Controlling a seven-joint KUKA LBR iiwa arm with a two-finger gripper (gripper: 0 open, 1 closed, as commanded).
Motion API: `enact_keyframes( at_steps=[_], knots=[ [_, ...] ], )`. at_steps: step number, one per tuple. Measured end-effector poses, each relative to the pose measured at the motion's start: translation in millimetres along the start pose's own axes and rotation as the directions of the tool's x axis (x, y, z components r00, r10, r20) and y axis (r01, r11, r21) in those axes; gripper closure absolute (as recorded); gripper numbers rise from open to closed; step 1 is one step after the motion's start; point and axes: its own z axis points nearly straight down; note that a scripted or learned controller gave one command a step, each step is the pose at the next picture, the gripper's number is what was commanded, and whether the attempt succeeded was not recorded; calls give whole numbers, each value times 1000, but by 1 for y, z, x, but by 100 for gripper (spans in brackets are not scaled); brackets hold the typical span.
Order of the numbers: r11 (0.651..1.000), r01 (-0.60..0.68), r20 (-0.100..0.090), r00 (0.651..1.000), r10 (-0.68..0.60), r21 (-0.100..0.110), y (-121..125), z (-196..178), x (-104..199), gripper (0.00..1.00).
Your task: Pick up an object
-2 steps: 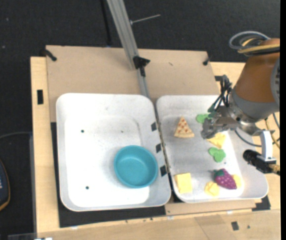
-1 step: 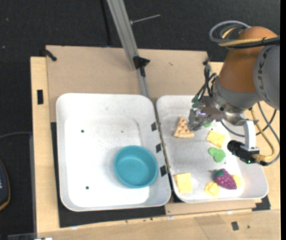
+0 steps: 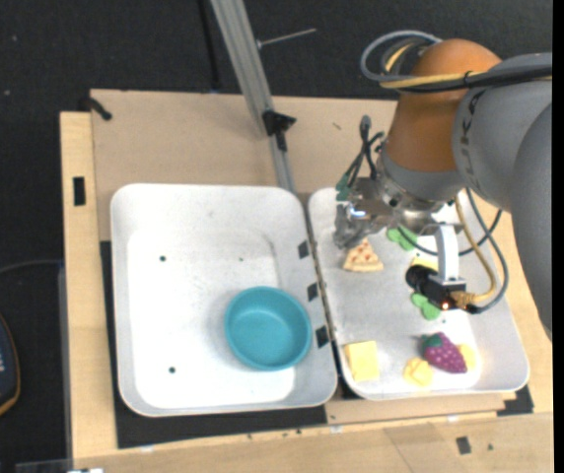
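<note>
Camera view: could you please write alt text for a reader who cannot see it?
A grey robot arm with an orange band reaches over the right white bin, above a toy pizza slice, yellow block and purple grapes. The left white bin holds a teal bowl.

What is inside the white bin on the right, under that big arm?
The right bin holds a pizza slice toy, yellow block, purple grapes and a green piece. The arm covers its far corner.

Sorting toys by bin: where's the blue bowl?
The blue bowl sits in the left bin, near its front right corner, beside the divider.
</note>
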Motion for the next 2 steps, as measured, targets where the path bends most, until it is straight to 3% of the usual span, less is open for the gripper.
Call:
enact_keyframes(
  at_steps=[2],
  knots=[
    [1000, -4, 2, 1000, 4, 2, 55, 8, 84, 100]
  ],
)
